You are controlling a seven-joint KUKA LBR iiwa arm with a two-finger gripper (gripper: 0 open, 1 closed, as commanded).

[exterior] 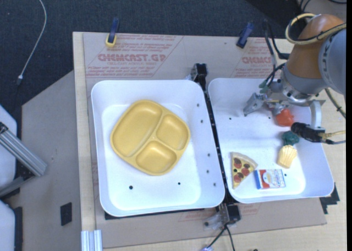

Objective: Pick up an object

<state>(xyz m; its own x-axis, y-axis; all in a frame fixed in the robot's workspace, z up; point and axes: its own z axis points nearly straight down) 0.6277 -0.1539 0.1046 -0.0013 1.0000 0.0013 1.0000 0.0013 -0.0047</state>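
In the right bin [223, 93] lie a red round toy [284, 116], a yellow corn toy with a green top [287, 153], a pizza slice toy [241, 167] and a small red, white and blue packet [269, 179]. My gripper [264, 106] hangs low over the back part of this bin, just left of the red toy. It is open, and I see only white bin floor between its fingers. The arm's wrist hides the bin's back right corner.
The left bin [104, 189] holds a yellow divided plate [150, 136]. A black divider with clamps [199, 71] runs between the bins. Blue clips [245, 34] hold the cardboard at the back. A black cable [311, 132] crosses the right bin's right side.
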